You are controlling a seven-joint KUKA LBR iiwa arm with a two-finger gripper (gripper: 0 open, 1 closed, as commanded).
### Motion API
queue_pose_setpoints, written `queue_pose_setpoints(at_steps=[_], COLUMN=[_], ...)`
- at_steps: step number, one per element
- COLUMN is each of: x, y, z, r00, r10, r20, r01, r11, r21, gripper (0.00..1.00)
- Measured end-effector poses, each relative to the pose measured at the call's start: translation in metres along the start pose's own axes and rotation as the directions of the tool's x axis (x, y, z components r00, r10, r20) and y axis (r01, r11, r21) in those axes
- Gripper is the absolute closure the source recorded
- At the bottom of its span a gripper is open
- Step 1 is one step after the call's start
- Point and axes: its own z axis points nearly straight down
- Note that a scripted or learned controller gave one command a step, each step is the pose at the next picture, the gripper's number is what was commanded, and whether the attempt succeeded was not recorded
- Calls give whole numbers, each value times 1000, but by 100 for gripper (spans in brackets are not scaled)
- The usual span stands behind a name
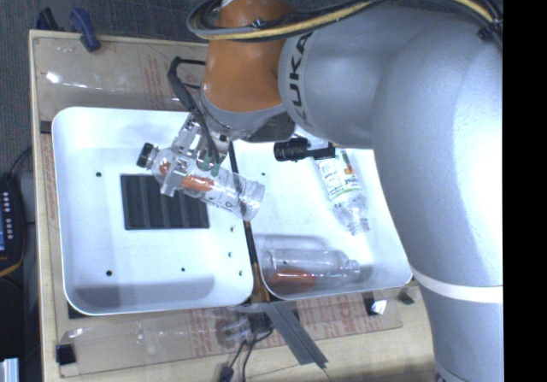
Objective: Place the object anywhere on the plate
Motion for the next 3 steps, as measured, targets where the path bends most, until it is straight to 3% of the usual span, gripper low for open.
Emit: queue_pose_setpoints(at_steps=[1, 2, 3], x=[-58, 14, 14], y=[-51, -12, -12], z=[0, 0, -9], r00=[996, 998, 997], r10=[84, -70, -73], r20=[2, -1, -2], r01=[-84, 70, 73], r11=[996, 998, 997], r21=[-1, 0, 2], gripper=[100, 100, 100])
